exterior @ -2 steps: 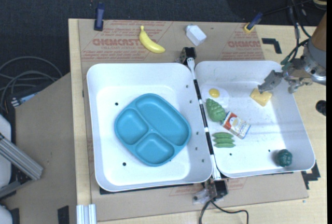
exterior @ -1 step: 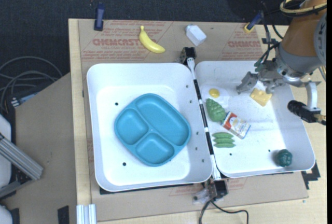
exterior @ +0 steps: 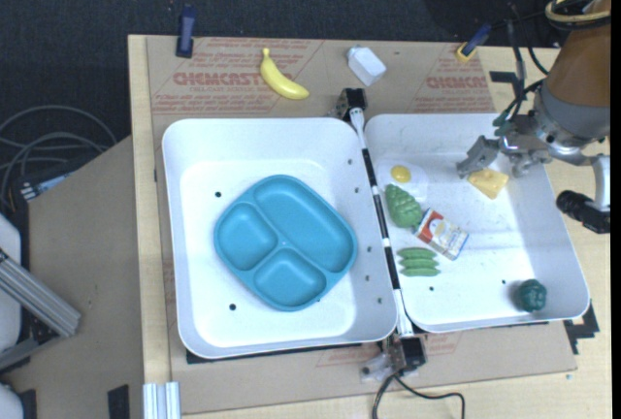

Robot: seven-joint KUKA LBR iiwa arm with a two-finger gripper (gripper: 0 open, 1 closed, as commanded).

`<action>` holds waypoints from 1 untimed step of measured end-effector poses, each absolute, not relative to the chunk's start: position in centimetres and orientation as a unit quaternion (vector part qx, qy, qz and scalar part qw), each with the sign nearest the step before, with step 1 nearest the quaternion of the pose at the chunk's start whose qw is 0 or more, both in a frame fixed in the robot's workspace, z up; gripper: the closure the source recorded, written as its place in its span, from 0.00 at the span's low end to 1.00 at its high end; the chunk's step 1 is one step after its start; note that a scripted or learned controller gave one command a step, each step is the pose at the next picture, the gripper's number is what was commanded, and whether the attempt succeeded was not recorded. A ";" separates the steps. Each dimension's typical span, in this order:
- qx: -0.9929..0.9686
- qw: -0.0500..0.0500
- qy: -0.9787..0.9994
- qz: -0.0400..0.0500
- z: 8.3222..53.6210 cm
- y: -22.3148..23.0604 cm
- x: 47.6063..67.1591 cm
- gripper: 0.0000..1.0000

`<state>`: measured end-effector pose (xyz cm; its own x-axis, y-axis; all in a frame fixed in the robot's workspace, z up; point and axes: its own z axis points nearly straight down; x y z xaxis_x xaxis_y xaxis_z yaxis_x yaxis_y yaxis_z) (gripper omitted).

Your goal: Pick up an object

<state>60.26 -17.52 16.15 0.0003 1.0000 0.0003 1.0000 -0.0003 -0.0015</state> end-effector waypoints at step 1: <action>-0.710 -0.007 -0.705 0.001 9.7 -9.9 55.3 0.00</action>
